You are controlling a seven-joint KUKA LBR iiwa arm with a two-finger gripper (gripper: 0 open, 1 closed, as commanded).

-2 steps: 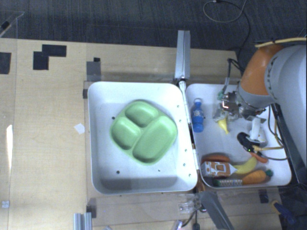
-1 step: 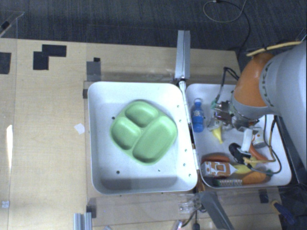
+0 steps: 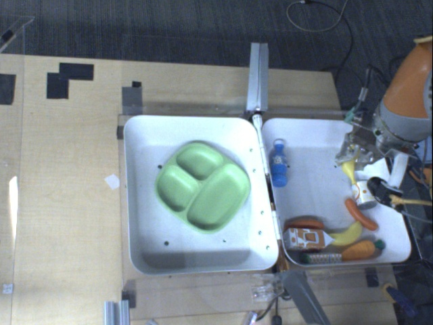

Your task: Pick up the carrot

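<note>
- The carrot (image 3: 359, 250) lies in the near right corner of the right bin (image 3: 308, 181), close against the near wall, its orange body running roughly left to right with the green top pointing right.
- The gripper (image 3: 360, 149) hangs over the far right part of the same bin, so the carrot lies toward the near side of it, well apart and almost straight nearward.
- Whether the gripper is spread or closed I cannot tell; nothing is visibly held.
- A banana (image 3: 345, 234) lies just beside the carrot's far side, and a small box (image 3: 306, 238) to its left, so the approach looks crowded.
- A grasp across the carrot's short width would likely suit best.
</note>
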